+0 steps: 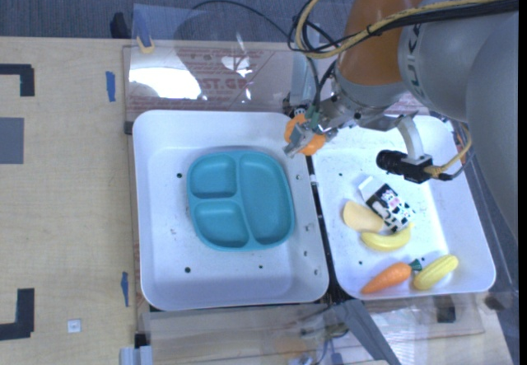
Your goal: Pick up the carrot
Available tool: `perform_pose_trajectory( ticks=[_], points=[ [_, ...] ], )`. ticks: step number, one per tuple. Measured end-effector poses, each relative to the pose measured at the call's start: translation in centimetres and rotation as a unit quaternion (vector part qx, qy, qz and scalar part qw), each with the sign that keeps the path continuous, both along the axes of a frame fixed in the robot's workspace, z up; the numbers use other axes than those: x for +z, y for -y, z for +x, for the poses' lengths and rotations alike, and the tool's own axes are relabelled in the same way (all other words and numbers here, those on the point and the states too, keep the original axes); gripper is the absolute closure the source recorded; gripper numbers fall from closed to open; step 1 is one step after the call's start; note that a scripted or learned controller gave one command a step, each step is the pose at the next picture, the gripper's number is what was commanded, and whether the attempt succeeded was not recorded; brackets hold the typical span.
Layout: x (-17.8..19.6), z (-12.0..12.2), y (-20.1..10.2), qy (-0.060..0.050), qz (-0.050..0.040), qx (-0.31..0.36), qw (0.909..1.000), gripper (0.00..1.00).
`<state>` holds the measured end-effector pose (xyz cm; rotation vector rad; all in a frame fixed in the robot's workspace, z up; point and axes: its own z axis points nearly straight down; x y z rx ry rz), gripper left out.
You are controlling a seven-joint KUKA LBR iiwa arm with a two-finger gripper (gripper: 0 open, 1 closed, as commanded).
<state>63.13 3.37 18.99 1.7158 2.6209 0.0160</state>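
While the grey arm [461,42] reaches in over the far side of the bench, its gripper [303,134] hangs at the far end of the ridge where the two white bins meet. It is seen from above and partly hidden by the wrist, so I cannot tell whether it is released or clenched, and nothing can be made out in its grasp.

The carrot [387,277] lies well apart from the gripper, down toward the near edge of the right bin [469,215]. It rests flat, with its green tip pointing toward a yellow lemon-like fruit [436,270] that sits just beside it, on the side away from the gripper. Between the gripper and the carrot lie a banana [385,240], a pale yellow slice [360,215] and a small black-and-white spotted block [387,203], clustered close together. On the gripper's other side, near it but lower in the view, a teal divided plate [240,198] sits in the middle of the left bin [156,256].
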Motion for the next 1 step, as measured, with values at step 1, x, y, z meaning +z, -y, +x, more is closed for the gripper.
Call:
perform_pose_trajectory(
  ticks=[1],
  points=[
    [0.58, -0.08, 0.43, -0.002, -0.0021, -0.003, 1.0000, 1.00]
  ],
)
